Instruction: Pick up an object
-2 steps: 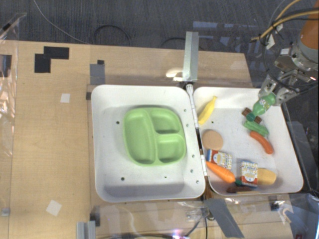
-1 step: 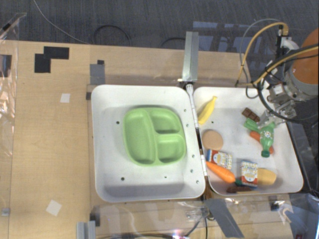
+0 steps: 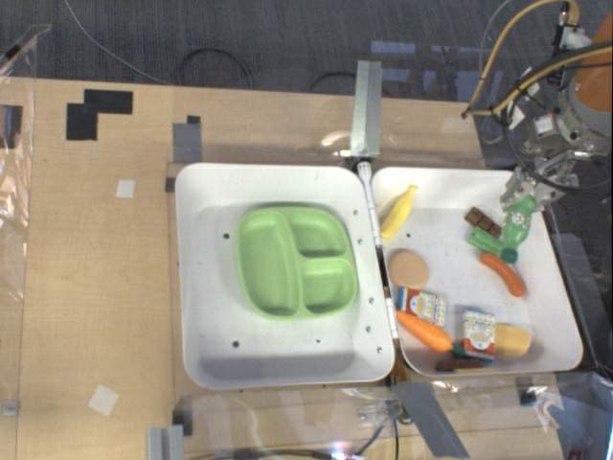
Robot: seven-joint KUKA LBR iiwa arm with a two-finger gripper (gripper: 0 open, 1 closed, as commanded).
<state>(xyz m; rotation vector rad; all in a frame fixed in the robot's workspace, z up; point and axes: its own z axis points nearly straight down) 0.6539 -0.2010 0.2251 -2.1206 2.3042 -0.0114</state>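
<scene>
My gripper (image 3: 530, 192) hangs over the far right corner of the right bin (image 3: 450, 185). A small green bottle (image 3: 517, 222) with a pale label stands tilted right under it. The bottle's top sits between the fingertips, which are shut on it. Around its lower end lie a green vegetable (image 3: 485, 241), a brown chocolate bar (image 3: 484, 223) and a red-orange sausage (image 3: 504, 273).
The right bin also holds a yellow banana (image 3: 397, 211), a tan round cookie (image 3: 409, 269), a carrot (image 3: 423, 331), two small cartons (image 3: 427, 307) (image 3: 479, 332) and a yellow block (image 3: 513, 341). A green divided plate (image 3: 295, 262) lies in the left bin (image 3: 206, 286). Cables loop above the wrist.
</scene>
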